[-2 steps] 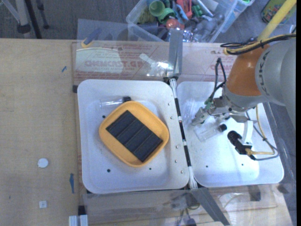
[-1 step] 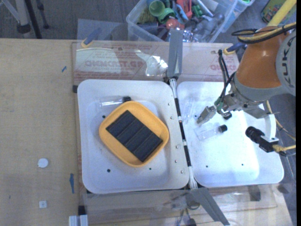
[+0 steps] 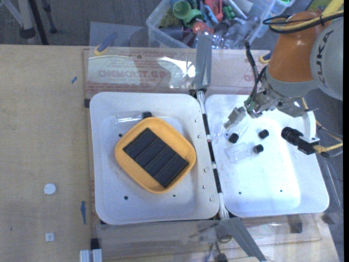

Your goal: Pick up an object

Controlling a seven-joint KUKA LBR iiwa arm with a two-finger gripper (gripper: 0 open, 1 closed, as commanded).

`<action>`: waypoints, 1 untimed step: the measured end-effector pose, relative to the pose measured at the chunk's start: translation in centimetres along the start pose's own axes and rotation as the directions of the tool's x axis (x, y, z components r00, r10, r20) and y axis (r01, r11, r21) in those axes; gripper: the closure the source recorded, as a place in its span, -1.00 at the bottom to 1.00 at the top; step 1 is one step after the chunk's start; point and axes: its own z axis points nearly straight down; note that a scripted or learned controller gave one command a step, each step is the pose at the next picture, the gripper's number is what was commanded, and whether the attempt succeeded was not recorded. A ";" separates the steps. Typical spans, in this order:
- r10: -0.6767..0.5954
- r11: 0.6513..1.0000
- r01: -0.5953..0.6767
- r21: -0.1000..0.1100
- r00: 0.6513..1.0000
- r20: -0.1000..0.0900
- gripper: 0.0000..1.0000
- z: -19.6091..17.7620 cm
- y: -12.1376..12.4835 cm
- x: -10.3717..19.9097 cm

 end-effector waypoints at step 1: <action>-0.034 0.999 0.034 -0.002 0.999 0.001 -1.00 9.7 -2.4 -3.9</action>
